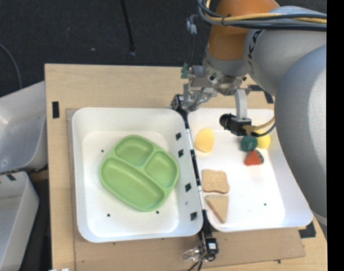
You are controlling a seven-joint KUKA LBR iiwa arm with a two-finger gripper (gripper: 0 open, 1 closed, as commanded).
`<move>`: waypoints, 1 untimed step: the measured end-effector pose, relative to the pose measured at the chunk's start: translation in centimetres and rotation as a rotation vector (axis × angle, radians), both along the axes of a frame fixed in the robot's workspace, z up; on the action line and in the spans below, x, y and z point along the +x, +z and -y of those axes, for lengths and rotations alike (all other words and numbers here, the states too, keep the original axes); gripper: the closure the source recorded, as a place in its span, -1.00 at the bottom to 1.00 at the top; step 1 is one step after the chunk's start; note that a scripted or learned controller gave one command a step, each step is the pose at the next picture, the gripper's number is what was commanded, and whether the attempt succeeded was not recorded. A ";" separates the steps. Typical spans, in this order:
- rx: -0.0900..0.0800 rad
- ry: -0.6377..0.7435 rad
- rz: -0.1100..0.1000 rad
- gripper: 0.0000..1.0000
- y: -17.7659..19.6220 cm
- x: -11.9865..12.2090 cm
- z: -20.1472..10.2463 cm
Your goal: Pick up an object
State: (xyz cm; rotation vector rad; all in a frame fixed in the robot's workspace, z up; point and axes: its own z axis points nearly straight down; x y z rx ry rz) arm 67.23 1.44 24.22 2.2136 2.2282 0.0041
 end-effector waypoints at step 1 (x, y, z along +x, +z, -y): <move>-0.001 -0.001 -0.002 1.00 -0.7 -0.8 -5.0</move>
